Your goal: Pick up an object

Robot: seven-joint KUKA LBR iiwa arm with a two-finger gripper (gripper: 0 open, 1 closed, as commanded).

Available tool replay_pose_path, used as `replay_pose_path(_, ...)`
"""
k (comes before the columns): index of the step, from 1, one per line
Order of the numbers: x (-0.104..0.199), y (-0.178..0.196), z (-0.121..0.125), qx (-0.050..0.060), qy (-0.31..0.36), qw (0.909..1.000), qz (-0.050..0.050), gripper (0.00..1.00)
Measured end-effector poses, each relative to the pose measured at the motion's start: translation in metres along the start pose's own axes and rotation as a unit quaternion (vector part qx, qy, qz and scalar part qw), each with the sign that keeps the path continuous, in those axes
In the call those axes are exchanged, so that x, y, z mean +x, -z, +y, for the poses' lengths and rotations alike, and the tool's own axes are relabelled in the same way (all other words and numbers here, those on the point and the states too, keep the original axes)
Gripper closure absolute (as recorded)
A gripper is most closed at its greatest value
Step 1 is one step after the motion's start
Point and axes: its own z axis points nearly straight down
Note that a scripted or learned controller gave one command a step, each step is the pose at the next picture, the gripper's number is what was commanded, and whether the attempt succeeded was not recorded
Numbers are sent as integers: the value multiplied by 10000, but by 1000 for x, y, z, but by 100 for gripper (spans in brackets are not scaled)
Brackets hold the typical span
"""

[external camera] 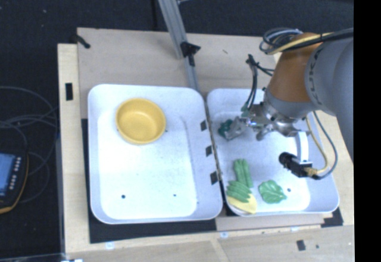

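Here, in the camera view, the pincer (236, 128) sits low in the right bin (324, 195), at a small dark green object (224, 130); whether it is pinching it cannot be told. A green toy (241, 177) and green leaf (272, 190) lie nearer. A yellow bowl (140, 121) rests in the left bin (149, 195).

Glossy plastic yellow bowl (141, 121) — matt, speckled white bins (149, 195).

- I count two white bins (101, 153).
- One yellow bowl (141, 121).
- Two green leafy toys (272, 191), one partly yellow (241, 190).
- One small dark-green object (225, 130).
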Motion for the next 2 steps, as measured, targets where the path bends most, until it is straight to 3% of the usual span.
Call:
replay_pose_path(1, 0, 13, 1, -24, -2, 10000, 7, 100)
replay_pose_path(2, -1, 67, 12, -42, 5, 10000, 1, 100)
